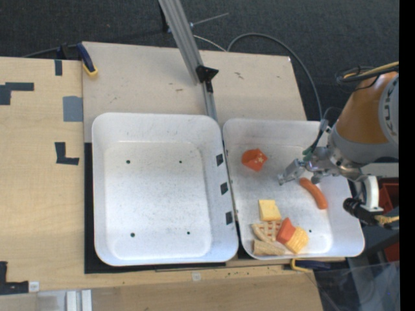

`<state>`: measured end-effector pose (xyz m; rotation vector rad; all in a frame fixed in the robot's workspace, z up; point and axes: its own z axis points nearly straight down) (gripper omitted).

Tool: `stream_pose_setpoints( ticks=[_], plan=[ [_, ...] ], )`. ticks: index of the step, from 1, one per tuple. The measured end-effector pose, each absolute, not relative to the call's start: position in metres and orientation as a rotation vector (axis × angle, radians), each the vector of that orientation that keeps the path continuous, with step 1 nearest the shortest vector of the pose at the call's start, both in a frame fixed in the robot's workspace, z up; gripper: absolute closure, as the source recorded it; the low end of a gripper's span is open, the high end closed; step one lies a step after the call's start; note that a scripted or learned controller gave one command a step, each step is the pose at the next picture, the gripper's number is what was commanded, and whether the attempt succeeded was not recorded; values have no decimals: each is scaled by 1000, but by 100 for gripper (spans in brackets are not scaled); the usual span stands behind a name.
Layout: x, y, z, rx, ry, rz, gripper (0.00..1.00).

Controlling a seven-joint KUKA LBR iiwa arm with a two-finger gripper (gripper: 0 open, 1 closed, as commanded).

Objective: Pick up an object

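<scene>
The hand [293,172] hangs low over the right bin [279,129], toward its right edge, with its grey fingers reaching left; whether they are spread or closed I cannot tell, and nothing shows between them. Just beside it, toward the bin's right edge and a little nearer the front, lies an orange sausage-shaped piece [313,193], its long axis slanting from upper left to lower right, its upper end close under the wrist. That looks the nearest thing to take, and the hand would need to turn across that slant. A red block [254,159] sits well to the hand's left, near the bin's middle. Toward the front edge lie a yellow cube [269,210] and a cluster of waffle-like pieces [280,236]. The left bin [104,135] lies beyond, on the table [39,193].
</scene>
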<state>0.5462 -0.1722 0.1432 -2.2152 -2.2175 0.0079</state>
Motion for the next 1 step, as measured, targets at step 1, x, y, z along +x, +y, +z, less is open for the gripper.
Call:
stream_pose_setpoints(
  ticks=[1],
  plan=[
    [545, -171, 90, -2217, -2220, 5, 0]
  ],
)
